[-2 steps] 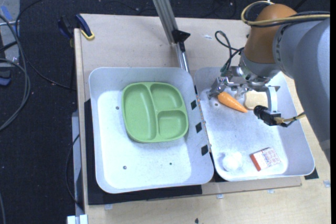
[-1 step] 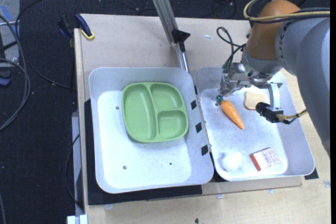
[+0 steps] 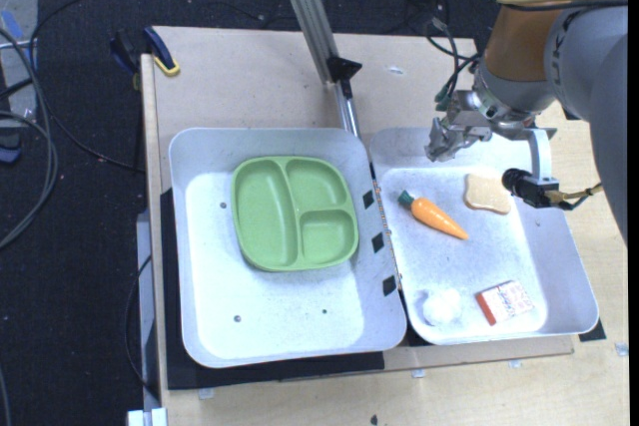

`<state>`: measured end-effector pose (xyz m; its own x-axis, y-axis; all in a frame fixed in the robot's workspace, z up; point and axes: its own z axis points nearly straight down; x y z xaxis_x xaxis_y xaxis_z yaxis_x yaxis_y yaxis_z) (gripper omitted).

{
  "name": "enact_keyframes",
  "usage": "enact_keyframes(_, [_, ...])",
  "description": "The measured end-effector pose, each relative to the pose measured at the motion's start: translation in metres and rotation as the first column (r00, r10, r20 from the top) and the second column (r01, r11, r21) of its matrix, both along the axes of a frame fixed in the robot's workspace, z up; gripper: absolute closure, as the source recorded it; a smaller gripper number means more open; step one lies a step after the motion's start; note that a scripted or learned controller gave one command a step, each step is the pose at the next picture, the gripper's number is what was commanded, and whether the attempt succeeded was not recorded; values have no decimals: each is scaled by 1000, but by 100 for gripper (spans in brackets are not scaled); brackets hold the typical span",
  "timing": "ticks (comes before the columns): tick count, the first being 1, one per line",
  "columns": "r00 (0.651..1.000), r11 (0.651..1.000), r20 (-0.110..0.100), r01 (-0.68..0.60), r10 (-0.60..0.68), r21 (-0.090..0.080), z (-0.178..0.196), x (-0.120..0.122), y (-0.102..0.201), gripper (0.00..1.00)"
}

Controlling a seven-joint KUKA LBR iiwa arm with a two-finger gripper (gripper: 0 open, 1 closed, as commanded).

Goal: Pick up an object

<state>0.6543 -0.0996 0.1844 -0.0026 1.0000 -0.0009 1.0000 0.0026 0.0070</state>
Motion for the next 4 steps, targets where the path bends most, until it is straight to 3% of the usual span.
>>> enact_keyframes(2, [1000, 1000, 0, 0, 0, -1, 103, -6, -2, 100])
enact_keyframes(4, [1000, 1000, -8, -4, 4, 2, 64, -9, 96, 100])
